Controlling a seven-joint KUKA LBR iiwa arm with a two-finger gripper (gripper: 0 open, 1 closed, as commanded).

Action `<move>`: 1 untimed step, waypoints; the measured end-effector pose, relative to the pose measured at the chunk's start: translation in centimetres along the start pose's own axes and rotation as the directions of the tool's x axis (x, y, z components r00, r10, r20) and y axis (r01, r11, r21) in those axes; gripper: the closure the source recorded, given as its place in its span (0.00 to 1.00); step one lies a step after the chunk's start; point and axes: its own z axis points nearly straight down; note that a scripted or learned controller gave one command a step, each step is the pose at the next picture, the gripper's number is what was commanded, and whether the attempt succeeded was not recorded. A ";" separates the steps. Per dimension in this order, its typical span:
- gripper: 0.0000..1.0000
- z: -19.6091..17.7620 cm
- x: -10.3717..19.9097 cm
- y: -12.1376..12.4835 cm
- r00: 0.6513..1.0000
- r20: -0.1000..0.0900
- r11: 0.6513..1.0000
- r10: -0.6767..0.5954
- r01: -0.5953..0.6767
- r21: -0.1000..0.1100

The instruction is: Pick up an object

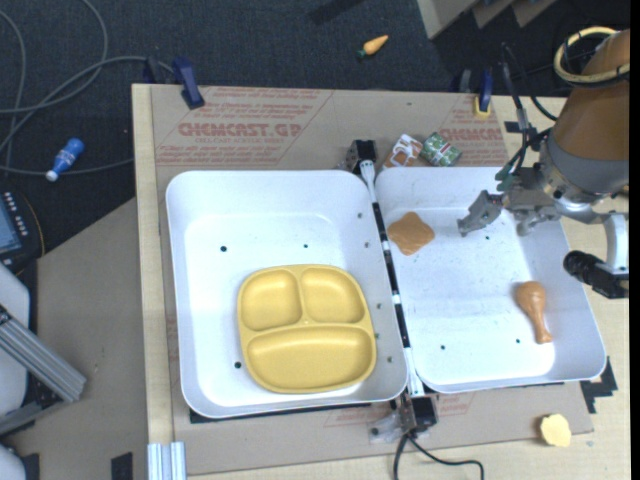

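The gripper point(497, 211) hangs over the far edge of the right bin point(470, 358), its two grey fingers spread apart with nothing between them. Just beside it, toward the bin's far-left corner and touching the divider side, lies a flat brown cookie-like piece point(410, 233); near the right edge, well apart from the claw, lies a toy drumstick point(534, 309). Either could serve as the object to pick up, and both still rest on the bin floor. The left bin point(200, 228) carries a yellow compartment tray point(304, 327) toward its near edge. Beyond the bins, on the bench's far edge, sit some small crumpled packets point(425, 150), and a yellow lump point(555, 429) lies off the near-right corner. The risk I judge here: the brown piece looks thin and low, so the fingers may close above it or push it against the bin wall; the drumstick's rounded, tapering shape may slip out sideways if pinched off-centre.
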 end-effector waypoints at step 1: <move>0.00 10.2 -9.1 -1.1 1.000 0.000 1.000 0.007 -0.007 0.006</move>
